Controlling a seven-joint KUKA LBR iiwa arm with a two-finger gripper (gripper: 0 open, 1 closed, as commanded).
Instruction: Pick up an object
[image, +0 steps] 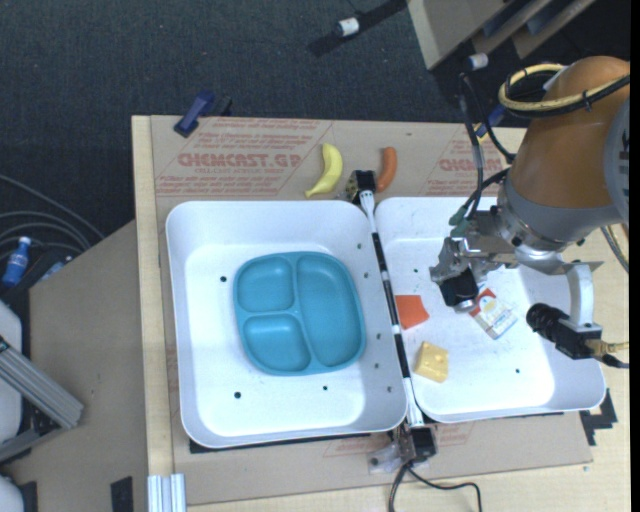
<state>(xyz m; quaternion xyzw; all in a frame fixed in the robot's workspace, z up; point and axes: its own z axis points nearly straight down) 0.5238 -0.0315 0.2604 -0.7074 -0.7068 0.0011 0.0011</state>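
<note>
My gripper (457, 283) hangs low over the middle of the right bin (530, 395), reaching in from the right. Just to its right lies a small clear packet with a red and white label (492, 313), close to the gripper's tip. An orange square block (411, 311) lies to the gripper's lower left, near the divider between the bins. A yellow cheese-like wedge (433, 362) rests further toward the front. Nothing visibly hangs from the gripper.
A blue divided plate (298, 311) fills the middle of the left bin (195, 250). A toy banana (326, 171) and an orange carrot-like toy (386, 167) lie on the bench behind the bins. A blue item (194, 114) sits at the bench's far left corner.
</note>
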